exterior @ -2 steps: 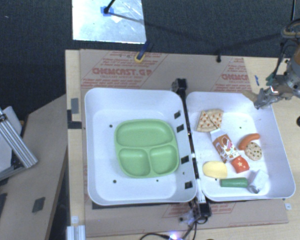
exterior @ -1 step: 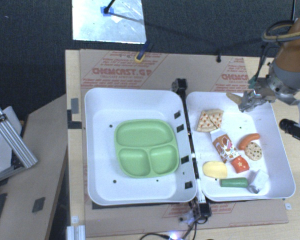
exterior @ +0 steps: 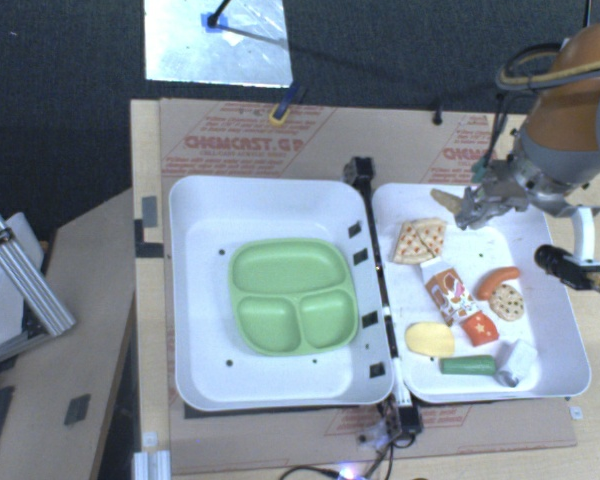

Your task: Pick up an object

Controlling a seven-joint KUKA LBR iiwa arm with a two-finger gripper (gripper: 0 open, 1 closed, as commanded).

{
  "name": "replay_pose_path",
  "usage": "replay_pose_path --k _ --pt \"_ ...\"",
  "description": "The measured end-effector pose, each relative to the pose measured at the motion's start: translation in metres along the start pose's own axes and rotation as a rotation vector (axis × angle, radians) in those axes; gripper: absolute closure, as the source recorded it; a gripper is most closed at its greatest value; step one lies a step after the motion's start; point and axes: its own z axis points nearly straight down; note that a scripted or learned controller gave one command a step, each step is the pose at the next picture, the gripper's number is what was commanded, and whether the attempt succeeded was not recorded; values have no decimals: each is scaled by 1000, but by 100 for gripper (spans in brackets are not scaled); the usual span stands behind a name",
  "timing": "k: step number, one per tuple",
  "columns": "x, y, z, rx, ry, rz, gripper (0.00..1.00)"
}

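The right bin [exterior: 555, 258] holds several toy foods: a square cracker-like slice [exterior: 420, 240], a small printed carton [exterior: 450, 293], a red block [exterior: 481, 329], a sausage [exterior: 497, 280], a cookie [exterior: 508, 303], a yellow lemon-like piece [exterior: 430, 340] and a green cucumber [exterior: 468, 365]. My gripper [exterior: 475, 212] hangs over the bin's far part, just right of a tan piece [exterior: 444, 200] and above-right of the cracker slice. I see nothing held in it.
The left bin [exterior: 195, 268] bears a green three-compartment plate [exterior: 290, 296]. A black divider strip [exterior: 372, 268] runs between the bins. A grey item [exterior: 509, 357] lies by the cucumber. A black cylinder [exterior: 565, 263] juts over the right bin's right side.
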Motion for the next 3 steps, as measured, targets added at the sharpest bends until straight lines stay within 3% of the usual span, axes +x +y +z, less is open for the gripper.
replay_pose_path --k 2,3 --pt "102 -28 15 3 1 0 100" --pt "98 -35 14 2 -1 8 100"
